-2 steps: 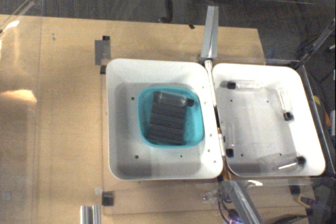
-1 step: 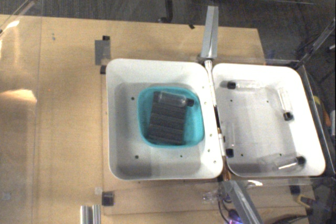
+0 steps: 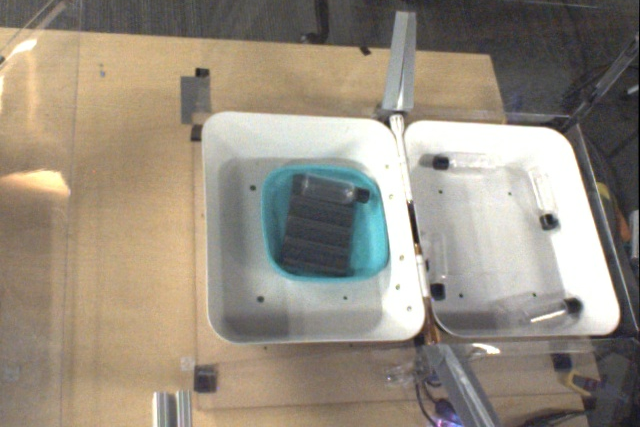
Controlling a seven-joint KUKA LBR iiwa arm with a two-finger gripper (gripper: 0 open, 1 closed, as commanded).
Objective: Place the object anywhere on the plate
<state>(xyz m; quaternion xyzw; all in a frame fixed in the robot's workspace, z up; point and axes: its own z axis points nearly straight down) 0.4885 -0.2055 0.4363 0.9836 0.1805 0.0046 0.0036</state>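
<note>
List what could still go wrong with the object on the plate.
1. The dark grey ridged block covers most of the teal plate, and its far end lies near the plate's raised rim, so a nudge might tip it off.
2. A small dark cylinder at the block's far corner looks loose and may roll away.

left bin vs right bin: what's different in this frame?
The left bin holds a teal plate with a dark ribbed object lying on it; the right bin holds neither, and what shows there looks like clear tubes with dark ends near its walls, hard to make out. The left bin's floor is in grey shadow; the right bin's is brighter. Both are shallow, white, round-cornered, and sit side by side.
</note>
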